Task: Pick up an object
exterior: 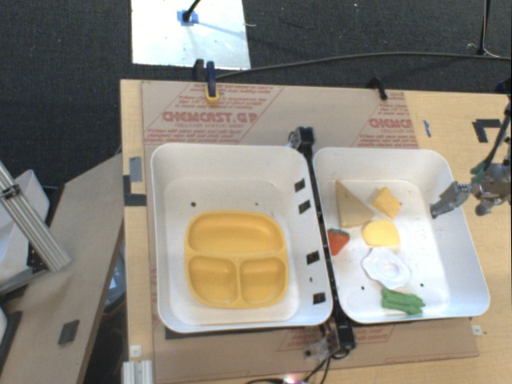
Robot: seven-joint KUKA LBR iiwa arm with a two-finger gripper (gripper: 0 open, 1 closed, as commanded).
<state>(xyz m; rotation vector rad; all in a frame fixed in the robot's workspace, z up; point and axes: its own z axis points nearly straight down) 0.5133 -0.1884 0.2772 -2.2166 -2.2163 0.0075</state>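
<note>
Tool (450, 202) over right bin's (456, 250) right rim. Cheese (387, 202), disc (381, 234), egg (388, 269), strawberry (338, 240) left of tool; pod (402, 301) nearer front. Tray (237, 258) in left bin (172, 214), far left.

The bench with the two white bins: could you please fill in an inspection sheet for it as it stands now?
Surface: bench under printed sheet; left bin, right bin side by side.
Job's things: right bin holds cheese wedge, yellow round piece, strawberry, fried egg, green piece, tan slab.
Clutter: yellow divided tray in left bin.
Grippers: gripper at right bin's right rim, holding nothing seen.
Cables: black cable across the top.
Surroundings: dark floor, white sheet.
</note>
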